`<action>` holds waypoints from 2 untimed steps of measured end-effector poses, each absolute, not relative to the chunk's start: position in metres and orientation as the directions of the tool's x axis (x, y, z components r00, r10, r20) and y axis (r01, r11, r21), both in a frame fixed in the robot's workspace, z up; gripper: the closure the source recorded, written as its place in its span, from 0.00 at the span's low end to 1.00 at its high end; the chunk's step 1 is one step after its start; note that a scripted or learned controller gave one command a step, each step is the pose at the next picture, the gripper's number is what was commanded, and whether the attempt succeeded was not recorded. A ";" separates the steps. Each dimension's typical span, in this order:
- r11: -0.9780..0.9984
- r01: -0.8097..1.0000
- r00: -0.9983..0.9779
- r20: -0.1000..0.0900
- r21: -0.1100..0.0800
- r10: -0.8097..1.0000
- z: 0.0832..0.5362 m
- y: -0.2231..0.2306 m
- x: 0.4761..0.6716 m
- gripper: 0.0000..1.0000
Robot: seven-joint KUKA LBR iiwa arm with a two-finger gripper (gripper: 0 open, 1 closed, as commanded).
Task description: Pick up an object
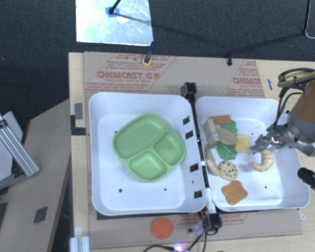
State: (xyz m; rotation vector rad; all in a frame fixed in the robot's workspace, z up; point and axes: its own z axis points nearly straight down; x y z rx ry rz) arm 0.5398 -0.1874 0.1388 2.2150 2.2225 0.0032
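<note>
The fingers (260, 145), state unclear, hover above one croissant (263, 161) beside one cookie (228, 169).

bench (121, 72) | left bin (102, 193) | right bin (291, 196) | orange disc (161, 227)

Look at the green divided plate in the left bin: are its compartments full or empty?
Empty. The green divided plate shows bare green in all three compartments; the toy food pieces lie in the right bin instead.
</note>
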 end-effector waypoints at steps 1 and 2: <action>0.005 1.000 -0.005 -0.003 0.008 1.000 0.197 -0.190 0.551 1.00; 0.005 1.000 -0.005 -0.001 0.005 1.000 0.227 -0.190 0.553 1.00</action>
